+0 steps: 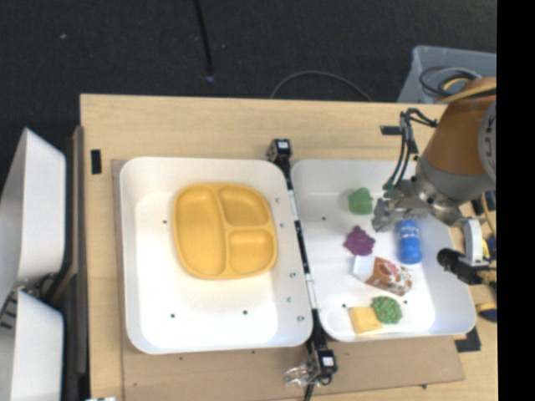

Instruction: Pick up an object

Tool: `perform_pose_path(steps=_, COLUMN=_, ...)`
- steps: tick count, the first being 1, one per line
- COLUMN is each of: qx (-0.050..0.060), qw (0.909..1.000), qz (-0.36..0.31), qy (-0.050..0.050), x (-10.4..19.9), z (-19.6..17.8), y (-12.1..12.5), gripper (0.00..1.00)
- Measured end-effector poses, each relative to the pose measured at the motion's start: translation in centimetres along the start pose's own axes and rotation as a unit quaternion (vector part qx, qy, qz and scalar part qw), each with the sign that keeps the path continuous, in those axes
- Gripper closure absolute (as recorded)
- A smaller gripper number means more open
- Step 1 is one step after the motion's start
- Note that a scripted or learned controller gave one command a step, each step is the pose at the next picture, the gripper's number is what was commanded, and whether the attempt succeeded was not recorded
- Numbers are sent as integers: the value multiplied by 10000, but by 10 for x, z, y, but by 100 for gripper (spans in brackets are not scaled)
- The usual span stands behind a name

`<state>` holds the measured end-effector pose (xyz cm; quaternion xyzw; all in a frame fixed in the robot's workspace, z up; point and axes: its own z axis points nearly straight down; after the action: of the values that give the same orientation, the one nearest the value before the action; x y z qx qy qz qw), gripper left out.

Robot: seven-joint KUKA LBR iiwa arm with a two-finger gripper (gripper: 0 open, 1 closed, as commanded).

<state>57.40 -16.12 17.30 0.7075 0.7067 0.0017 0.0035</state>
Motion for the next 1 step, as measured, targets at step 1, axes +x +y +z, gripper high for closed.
perform_pose_path(steps=1, qx=0, qw=10000, qz=-20, qy=2, x=0, z=-64, y=-1, gripper=100)
